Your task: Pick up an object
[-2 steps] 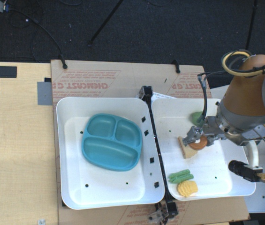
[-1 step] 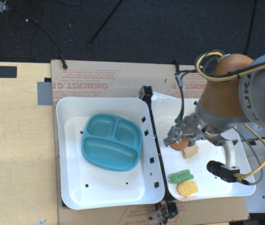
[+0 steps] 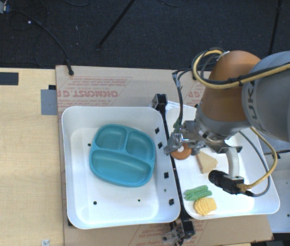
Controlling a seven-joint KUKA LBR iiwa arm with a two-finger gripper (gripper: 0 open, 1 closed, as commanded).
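Green pod (image 3: 196, 192) (long axis left-right) near corn (image 3: 205, 206)

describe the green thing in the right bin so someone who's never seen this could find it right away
Start at the right white bin, the one the arm reaches into, and look to its near end. The green toy bean pods lie flat there, just above the yellow toy corn. They are the only green item, long and thin, while the corn is stubby and the tan wedge farther up is pale.
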